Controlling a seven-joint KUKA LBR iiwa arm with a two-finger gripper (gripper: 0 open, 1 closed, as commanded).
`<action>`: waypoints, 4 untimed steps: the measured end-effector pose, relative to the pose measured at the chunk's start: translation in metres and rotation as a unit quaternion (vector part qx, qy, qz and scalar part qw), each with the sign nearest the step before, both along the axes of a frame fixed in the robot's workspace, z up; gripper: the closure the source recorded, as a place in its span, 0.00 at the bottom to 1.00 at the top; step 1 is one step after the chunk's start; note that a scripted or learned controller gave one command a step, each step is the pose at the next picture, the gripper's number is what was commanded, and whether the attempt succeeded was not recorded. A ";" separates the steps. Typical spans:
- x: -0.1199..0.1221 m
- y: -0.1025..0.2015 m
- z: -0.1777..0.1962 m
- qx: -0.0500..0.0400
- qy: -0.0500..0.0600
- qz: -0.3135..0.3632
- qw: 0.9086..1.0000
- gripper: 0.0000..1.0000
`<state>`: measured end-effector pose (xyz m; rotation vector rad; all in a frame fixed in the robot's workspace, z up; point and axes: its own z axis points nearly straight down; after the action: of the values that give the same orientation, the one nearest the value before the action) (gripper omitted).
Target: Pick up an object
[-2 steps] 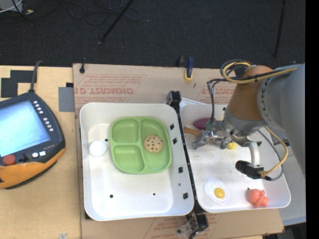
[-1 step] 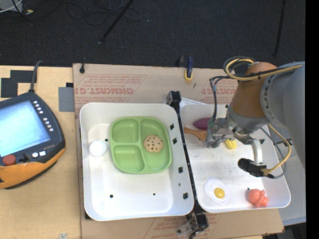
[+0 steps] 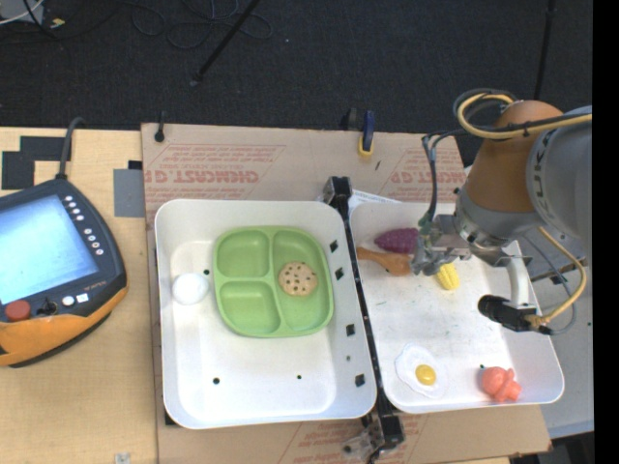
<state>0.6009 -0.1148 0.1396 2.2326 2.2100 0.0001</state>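
My gripper (image 3: 428, 259) hangs low in the right bin (image 3: 464, 332), near its back left part. Just left of it lie a purple toy (image 3: 396, 239) and a brown, spoon-like piece (image 3: 380, 257). A small yellow toy (image 3: 447, 277) sits right beside the gripper on its right. Toward the bin's front lie a fried-egg toy (image 3: 423, 374) and a red-orange toy (image 3: 500, 383). In the left bin (image 3: 251, 375) a green divided plate (image 3: 253, 303) carries a cookie (image 3: 297, 278), and a white ball (image 3: 190, 288) rests next to the plate on its left.
The grey arm with its orange band (image 3: 513, 158) reaches in from the right over the right bin's back edge. A black divider (image 3: 350, 288) runs between the bins. A teach pendant (image 3: 53, 259) lies left of the bench.
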 end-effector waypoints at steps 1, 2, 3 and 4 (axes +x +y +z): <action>-0.010 -0.006 0.049 0.000 0.001 0.000 1.000 1.00; -0.010 -0.008 0.090 0.000 0.000 0.003 1.000 1.00; -0.010 0.042 0.097 0.001 0.001 0.006 1.000 1.00; -0.008 0.101 0.089 0.001 0.002 0.006 1.000 1.00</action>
<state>0.5929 -0.0136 0.2289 2.2211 2.2268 -0.0029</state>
